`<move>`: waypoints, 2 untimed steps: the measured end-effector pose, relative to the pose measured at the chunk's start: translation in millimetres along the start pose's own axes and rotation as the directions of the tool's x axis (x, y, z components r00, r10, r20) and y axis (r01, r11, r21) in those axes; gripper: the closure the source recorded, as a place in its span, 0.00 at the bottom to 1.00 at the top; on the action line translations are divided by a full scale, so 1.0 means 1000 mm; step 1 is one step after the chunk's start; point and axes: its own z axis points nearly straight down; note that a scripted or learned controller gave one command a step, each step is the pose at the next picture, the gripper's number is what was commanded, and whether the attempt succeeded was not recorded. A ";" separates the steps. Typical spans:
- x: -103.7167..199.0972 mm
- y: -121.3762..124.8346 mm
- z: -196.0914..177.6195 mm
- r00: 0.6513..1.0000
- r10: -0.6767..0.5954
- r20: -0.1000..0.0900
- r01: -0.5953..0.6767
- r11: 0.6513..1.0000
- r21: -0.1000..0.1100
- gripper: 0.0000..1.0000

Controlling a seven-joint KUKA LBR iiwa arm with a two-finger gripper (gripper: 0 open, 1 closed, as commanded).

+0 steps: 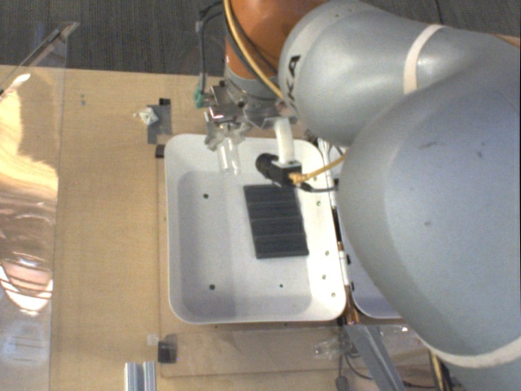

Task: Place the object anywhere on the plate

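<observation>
Hovering at the white bin's point(189, 251) top-left corner: tool point(224, 151); open or closed, cannot tell. Dark ribbed slab point(277, 221) lies flat near the bin's right edge. Probably stiff, light, thin: pinch across its long edges, where the ribs should resist slipping.

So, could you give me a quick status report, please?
End effector over shallow white bin, near far rim. Dark ribbed rectangular slab flat mid-bin, apart from it. No obstruction seen.
</observation>
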 end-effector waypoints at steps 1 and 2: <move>-0.002 0.003 0.046 0.871 0.491 0.003 -0.491 0.871 0.008 1.00; 0.038 -0.057 0.070 0.874 0.486 0.000 -0.486 0.874 0.008 1.00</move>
